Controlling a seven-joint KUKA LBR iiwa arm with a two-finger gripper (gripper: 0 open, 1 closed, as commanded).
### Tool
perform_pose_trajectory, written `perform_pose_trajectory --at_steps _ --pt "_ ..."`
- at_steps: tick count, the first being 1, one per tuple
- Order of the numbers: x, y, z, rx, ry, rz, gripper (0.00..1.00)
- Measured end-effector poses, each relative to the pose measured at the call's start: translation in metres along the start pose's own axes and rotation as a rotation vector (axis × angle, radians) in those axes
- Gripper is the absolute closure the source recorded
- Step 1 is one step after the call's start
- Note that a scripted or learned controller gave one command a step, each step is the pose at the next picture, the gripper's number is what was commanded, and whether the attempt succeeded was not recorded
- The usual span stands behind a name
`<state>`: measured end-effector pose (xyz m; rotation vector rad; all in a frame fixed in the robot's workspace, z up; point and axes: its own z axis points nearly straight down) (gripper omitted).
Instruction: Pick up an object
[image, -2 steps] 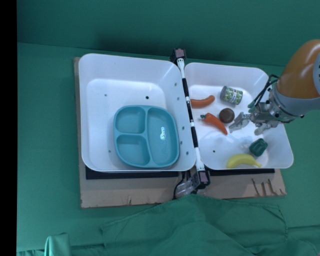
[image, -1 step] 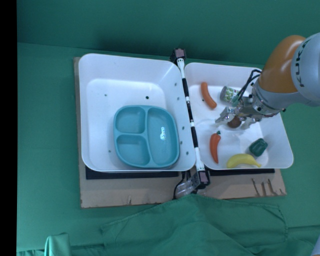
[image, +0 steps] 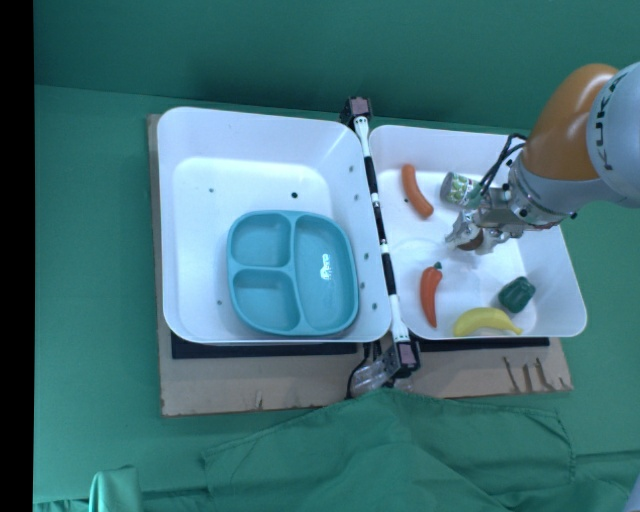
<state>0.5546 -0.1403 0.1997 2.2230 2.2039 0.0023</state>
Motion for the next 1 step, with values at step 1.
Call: perform_pose_trajectory --at_steps 1 --pt "0.0497 -0.0461 -0.1669 0.009 0.005 -0.005 1.00"
